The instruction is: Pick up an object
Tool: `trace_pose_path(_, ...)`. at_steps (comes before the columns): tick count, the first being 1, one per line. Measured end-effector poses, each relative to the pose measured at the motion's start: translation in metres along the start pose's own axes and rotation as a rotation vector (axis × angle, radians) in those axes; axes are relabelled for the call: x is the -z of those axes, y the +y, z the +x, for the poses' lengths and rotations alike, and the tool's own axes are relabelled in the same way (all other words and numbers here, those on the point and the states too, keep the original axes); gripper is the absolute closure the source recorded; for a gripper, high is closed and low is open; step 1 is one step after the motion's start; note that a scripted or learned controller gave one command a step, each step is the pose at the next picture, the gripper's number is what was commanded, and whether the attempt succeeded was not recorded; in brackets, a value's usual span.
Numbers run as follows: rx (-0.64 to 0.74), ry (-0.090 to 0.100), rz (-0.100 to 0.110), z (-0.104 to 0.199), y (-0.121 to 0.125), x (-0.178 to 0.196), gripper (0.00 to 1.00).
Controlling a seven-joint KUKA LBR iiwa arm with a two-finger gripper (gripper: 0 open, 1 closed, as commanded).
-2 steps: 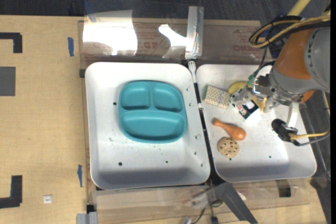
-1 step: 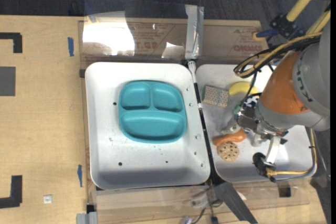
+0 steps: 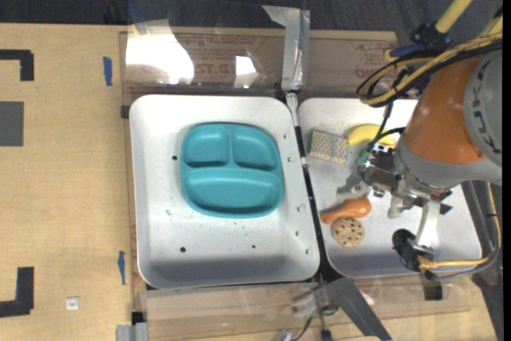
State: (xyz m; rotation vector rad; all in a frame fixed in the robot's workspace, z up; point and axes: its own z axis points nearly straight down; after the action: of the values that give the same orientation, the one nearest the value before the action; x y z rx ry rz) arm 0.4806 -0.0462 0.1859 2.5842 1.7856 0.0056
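The right bin (image 3: 455, 263) holds several small things. An orange, carrot-like piece (image 3: 348, 209) lies near its left wall, with a round speckled cookie (image 3: 347, 231) just in front of it. Farther back lie a pale patterned block (image 3: 327, 145) and a yellow object (image 3: 363, 133), which the arm partly covers. My gripper (image 3: 372, 192) hangs low over the middle of this bin, just right of and above the orange piece. Nothing is visibly held between its fingers.
The left bin (image 3: 152, 172) carries a teal divided plate (image 3: 231, 169) in its middle. A raised divider (image 3: 302, 172) separates the two bins. The grey and orange arm (image 3: 447, 132) covers the right half of the right bin. Clear plastic sheeting (image 3: 291, 44) stands behind the bins.
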Motion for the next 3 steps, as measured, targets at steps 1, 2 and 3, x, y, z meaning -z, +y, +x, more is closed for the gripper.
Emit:
trace_pose_path(1,0.098,0.002,-0.010,-0.038,0.017,-0.087,0.00)
trace_pose_path(2,0.098,0.003,-0.010,-0.037,0.017,-0.077,1.00)
trace_pose_path(3,0.404,-0.001,0.001,0.003,0.008,-0.001,1.00)
